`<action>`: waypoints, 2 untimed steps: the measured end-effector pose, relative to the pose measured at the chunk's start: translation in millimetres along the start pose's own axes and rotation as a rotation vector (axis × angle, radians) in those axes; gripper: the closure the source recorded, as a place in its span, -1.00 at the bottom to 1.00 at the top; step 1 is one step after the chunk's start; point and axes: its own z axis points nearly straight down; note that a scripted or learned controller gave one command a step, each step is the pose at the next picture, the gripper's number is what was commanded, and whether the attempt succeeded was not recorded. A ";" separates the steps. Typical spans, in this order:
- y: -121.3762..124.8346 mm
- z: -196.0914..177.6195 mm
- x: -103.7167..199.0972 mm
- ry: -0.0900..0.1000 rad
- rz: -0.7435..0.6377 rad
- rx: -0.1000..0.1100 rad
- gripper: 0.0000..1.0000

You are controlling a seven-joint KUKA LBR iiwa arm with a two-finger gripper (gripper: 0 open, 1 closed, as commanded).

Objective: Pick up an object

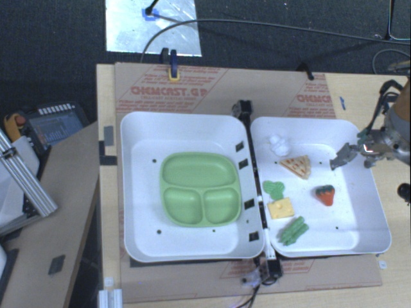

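Strawberry is the piece I would go for: a small red toy fruit with a green top, lying in the right bin, in the right half of the frame and a little below its middle. It sits apart from the other toys, with bare white floor on every side, which gives the fingers room to come down around it.

From my screen the gripper hangs at the right edge of the frame, over the upper right part of that same bin, above and to the right of the strawberry and not touching anything. I cannot tell whether its fingers are apart or together; the view is too small and blurred there.

I judge the strawberry to be light, hard plastic or rubbery, rounded and rather smooth, so it may squirt out sideways if squeezed off-centre. I would take it across its widest part, near the middle of the red body, not at the tapering tip.

Further left in the bin lie the pizza slice, the white piece, the broccoli, the cheese block and the green beans. The pizza slice looks flat and thin, harder to get under. The green tray rests in the left bin.
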 end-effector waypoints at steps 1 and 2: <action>-8.0 47.7 5.2 0.001 0.004 0.002 -1.00; -14.4 107.2 2.5 0.001 0.004 0.002 -1.00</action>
